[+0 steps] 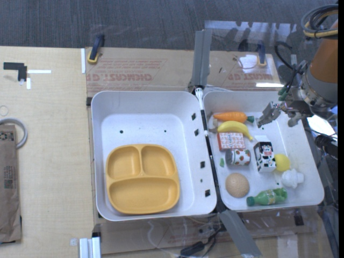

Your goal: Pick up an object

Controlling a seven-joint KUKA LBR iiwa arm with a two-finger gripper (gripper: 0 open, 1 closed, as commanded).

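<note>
Arm poised over the right bin (309, 160), gripper (267, 115) above its far right part.
Whether the gripper is spread or pressed together cannot be told; nothing is seen between its tips. Carrot (230, 116), banana (234, 127), small carton (265, 156), lemon (281, 162) and green bottle (267, 198) lie in this bin; a yellow plate (142, 177) lies in the left bin (134, 109).

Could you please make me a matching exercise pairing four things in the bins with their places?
Things:
1. plate
2. carrot
3. bottle
4. banana

Places:
A. near edge of the right bin
B. in the left bin
C. far end of the right bin, beyond the banana
D. between the carrot and the red box

Pairs: 1-B, 2-C, 3-A, 4-D
</note>
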